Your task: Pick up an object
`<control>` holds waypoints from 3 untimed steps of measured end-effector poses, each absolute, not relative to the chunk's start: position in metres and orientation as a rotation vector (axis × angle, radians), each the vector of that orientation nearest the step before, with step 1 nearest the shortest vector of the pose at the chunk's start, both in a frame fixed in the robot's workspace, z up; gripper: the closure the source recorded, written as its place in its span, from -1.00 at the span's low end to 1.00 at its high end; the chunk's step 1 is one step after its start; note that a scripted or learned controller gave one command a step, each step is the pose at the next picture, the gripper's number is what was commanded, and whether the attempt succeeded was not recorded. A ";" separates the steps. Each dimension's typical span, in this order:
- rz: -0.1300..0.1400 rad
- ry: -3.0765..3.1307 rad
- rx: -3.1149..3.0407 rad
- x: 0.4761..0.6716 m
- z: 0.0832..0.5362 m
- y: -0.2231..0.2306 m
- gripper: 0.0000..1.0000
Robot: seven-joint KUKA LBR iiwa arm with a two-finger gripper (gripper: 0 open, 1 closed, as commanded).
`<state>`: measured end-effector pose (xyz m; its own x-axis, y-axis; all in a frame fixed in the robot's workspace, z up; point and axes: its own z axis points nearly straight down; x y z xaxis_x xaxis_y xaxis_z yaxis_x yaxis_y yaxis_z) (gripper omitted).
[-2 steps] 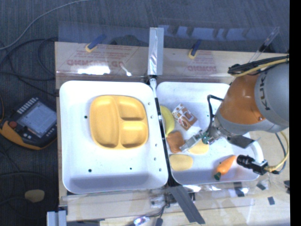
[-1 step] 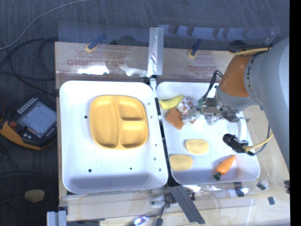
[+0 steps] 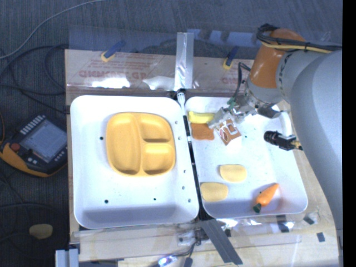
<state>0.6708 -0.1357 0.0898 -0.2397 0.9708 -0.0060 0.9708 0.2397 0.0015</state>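
Observation:
My gripper [image 3: 231, 113] reaches down into the back of the right bin [image 3: 292, 177], below the orange band of the arm [image 3: 266, 65]. A brown and white packet-like toy [image 3: 228, 132] lies right under its tip; contact is hidden from me. To the left of it lie an orange-brown piece [image 3: 202, 131] and a yellow piece [image 3: 199, 117] against the bin's left wall. Two pale yellow ovals [image 3: 232, 173] [image 3: 214, 191] and a toy carrot [image 3: 266, 196] rest nearer the front.
The left bin [image 3: 83, 166] holds a yellow divided tray [image 3: 140, 143]. A black fitting [image 3: 280, 139] sticks out over the right bin's right side. The grey arm body covers the right edge. A handheld pendant [image 3: 36, 143] lies on the floor at the left.

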 end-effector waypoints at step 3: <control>0.005 2.509 1.878 0.591 0.089 -0.135 -1.00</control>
